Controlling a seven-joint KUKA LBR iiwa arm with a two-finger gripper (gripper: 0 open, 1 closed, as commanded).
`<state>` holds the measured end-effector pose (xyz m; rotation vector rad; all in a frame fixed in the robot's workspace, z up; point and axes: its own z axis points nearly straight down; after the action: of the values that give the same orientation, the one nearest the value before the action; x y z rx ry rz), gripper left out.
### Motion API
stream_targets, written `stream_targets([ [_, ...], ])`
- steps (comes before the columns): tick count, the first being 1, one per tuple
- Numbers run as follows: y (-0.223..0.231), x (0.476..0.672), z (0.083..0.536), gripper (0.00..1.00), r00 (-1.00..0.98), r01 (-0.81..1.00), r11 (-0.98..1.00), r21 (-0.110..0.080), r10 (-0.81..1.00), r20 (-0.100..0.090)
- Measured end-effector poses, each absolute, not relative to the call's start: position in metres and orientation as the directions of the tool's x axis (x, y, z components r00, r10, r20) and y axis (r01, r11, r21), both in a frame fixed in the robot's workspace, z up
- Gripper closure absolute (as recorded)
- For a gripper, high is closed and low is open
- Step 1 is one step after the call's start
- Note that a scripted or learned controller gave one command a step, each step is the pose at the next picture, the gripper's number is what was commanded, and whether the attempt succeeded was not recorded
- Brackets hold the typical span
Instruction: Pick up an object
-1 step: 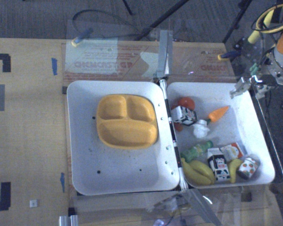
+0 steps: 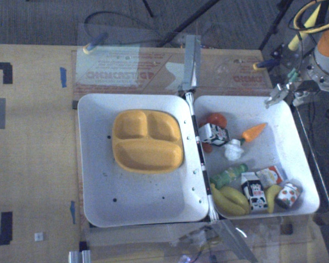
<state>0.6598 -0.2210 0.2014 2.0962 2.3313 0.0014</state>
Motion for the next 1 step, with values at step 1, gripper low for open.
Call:
stream_targets([
  [1, -0.1862, 0.6219, 0.0867, 0.0, -0.14, 0.99, 0.141, 0.004, 0.99, -0.002],
])
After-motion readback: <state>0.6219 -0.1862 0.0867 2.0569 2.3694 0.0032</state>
